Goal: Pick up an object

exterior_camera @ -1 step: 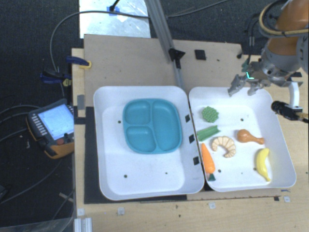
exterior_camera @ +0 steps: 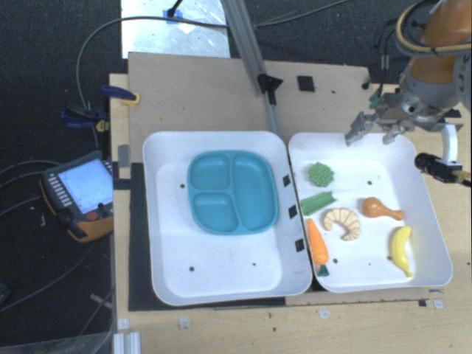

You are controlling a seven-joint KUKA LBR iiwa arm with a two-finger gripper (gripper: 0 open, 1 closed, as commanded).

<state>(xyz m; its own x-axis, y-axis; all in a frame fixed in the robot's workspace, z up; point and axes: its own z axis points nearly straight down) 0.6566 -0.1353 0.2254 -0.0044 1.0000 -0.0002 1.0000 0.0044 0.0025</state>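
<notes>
Nothing is picked yet: left to right, a blue divided plate fills the left bin, while broccoli, carrot, croissant, drumstick and banana lie in the right bin; the gripper hangs spread and empty over its far rim.

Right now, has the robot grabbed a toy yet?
Not yet. The gripper hangs open over the right bin's far rim with nothing between its fingers. The broccoli, croissant, drumstick, banana and carrot all lie in that bin. Reaching down, closing on one and lifting are all left.
</notes>
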